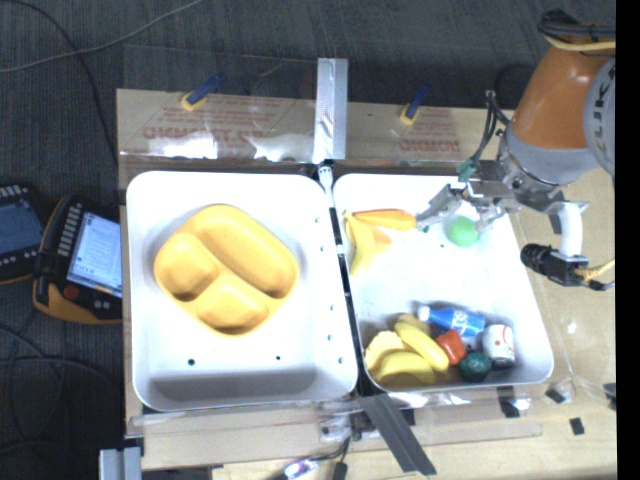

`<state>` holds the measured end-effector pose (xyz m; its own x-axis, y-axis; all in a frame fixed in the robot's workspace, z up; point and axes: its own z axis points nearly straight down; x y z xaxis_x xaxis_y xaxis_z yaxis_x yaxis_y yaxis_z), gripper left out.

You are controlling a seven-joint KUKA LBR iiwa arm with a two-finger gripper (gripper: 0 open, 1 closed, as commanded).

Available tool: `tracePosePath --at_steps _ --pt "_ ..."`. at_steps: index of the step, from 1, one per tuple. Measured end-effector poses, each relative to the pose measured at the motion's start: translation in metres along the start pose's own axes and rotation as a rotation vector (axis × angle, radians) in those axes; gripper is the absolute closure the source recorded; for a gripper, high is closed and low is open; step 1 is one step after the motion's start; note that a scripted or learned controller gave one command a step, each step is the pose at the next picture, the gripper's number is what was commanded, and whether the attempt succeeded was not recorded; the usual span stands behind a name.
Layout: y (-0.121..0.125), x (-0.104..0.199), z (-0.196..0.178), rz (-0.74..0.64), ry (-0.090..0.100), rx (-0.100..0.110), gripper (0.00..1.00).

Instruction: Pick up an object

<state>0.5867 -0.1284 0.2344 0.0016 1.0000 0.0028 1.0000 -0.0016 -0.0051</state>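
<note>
Left bin (150, 368): a large yellow moulded object (226, 266), well apart from the arm. Right bin (530, 298): an orange-yellow wedge (372, 226) at the far left corner and a heap of small toys (440, 348) along the near wall. The gripper (458, 208) hovers over the far side, fingers spread, with a green ball (462, 232) just below and between them, not clamped. Likely fault: the round ball rolls or squirts out as the fingers shut off-centre.
</note>
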Motion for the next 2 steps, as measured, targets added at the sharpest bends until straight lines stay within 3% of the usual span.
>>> tracePosePath --at_steps 1,2 --pt "0.050 0.024 0.078 0.103 0.001 0.001 0.00" --pt "0.066 0.008 0.141 0.013 -0.006 -0.007 0.00"
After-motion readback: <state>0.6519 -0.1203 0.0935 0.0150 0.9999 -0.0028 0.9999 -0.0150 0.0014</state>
